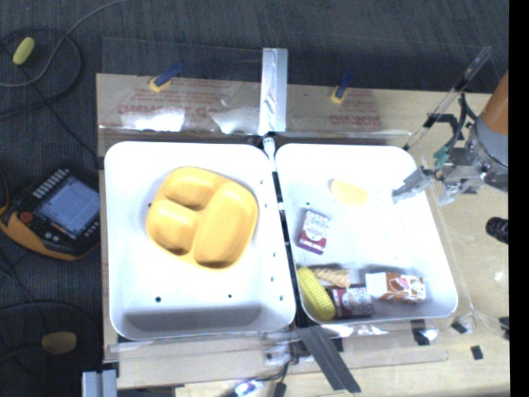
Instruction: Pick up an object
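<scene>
- A corn cob (316,293), a dark can (354,301) and a red-white carton (398,287) are lying along the right bin's (430,222) near wall.
- A small maroon packet (313,231) is sitting mid-bin.
- A yellow divided tray (202,216) is filling the left bin (124,246).
- The gripper (413,186) is hovering over the right bin's far right corner, carrying nothing; how its jaws stand I cannot tell.

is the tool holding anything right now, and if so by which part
Nothing is held. The tool hangs over the upper right edge of the right bin, with no object between its fingers; the pale yellow piece lies apart to its left.
</scene>
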Robot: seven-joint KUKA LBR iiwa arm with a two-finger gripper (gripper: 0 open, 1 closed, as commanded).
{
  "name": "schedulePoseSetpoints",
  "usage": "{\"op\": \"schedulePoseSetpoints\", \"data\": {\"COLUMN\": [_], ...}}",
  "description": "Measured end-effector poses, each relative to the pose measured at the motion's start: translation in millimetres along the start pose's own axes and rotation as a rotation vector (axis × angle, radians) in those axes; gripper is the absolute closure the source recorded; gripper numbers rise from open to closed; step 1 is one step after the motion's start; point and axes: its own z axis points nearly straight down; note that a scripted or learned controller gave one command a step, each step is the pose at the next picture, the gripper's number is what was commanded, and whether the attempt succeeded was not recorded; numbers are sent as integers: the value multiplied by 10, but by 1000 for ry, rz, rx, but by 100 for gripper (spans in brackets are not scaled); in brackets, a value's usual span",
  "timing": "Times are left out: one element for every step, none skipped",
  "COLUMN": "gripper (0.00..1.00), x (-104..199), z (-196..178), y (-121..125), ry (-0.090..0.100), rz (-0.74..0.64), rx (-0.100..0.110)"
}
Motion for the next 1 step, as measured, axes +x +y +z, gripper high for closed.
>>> {"op": "schedulePoseSetpoints", "data": {"gripper": [0], "x": [270], "z": [922], "y": [655], "ry": [-1], "rz": [-161], "rx": [0]}}
